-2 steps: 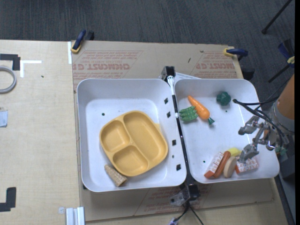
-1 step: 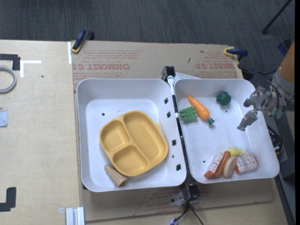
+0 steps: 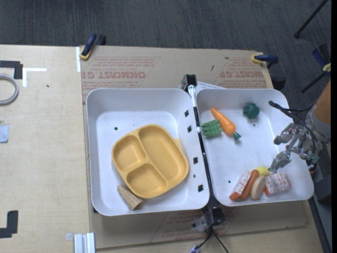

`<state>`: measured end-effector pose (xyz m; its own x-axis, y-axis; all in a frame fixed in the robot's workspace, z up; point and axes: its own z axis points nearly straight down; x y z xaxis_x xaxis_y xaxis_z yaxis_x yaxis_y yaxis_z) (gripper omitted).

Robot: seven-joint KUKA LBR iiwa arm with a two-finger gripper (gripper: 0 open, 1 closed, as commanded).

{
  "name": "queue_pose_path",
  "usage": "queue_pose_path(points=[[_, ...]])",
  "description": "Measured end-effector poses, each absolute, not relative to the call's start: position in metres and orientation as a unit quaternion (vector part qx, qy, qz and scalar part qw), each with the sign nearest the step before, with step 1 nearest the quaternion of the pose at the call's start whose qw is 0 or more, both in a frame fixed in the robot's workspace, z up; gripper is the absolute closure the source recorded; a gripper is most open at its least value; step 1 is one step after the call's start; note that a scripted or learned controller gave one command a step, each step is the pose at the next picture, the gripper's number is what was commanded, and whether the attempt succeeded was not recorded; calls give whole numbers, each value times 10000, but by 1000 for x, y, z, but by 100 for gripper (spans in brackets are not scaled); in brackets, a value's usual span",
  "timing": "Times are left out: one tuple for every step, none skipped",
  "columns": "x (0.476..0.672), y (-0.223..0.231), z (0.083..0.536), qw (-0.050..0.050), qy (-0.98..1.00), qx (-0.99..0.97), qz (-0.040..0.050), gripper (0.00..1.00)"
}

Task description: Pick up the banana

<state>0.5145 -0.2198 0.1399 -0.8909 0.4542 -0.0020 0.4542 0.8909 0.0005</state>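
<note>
hovering low at the right bin's [image 3: 266, 96] far edge, the hand [image 3: 281, 159] hangs with its fingers spread wide, gripping nothing. the banana [image 3: 261, 171] peeks out just beside its tip, among packets near the front corner. next, i'd guess, lower and close.

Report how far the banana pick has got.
Done: the end effector is low in the right bin, just beside the banana. In hand: nothing I can confirm; the banana lies among the packets. Left: grasping and lifting it.
</note>
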Motion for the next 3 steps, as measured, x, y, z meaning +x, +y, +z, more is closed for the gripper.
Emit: queue_pose_path(points=[[605,-222,147,24,9639,2661,0,0],[647,-222,196,28,9684,2493,-1,0],[582,-222,170,13,9849,1729,0,0]])
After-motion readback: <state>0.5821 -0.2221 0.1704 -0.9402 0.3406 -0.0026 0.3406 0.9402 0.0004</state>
